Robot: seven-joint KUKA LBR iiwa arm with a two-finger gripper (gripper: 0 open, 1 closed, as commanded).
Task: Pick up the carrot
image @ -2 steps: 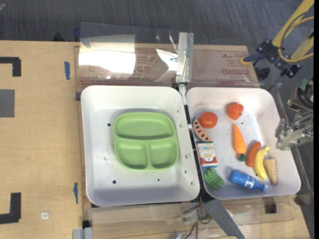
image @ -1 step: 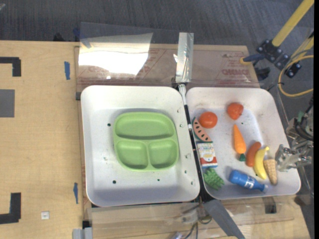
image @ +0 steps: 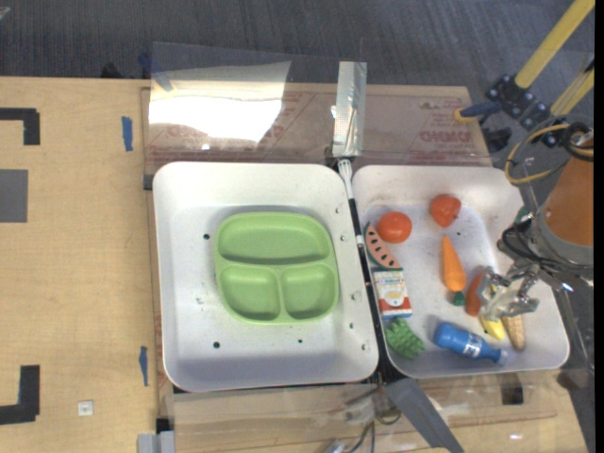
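Carrot (image: 454, 266) lies in my right bin (image: 547, 352), orange with a bit of green at its near end, pointing roughly toward the bin's far wall. It sits flat on the white floor, nothing gripping it. To its left stand two tomatoes, one (image: 395, 226) near the bin divider and one (image: 445, 209) farther back, and beside the divider lie a watermelon slice (image: 375, 244) and a small juice carton (image: 392, 291). A blue bottle (image: 466, 341) and a green leafy piece (image: 406, 339) rest along the near edge.

My jaws (image: 500, 299) hang low over the right side of this bin, just beside the carrot but not on it, above a small heap of toys. Metal parts and clutter overlap there, so I cannot tell whether they are wide or closed, or whether anything is caught in them.

The left bin (image: 179, 253) holds a green divided plate (image: 276, 265).

As I judge it, the pick is not done: I need to shift left over the carrot, align with its long axis, descend, close and lift.
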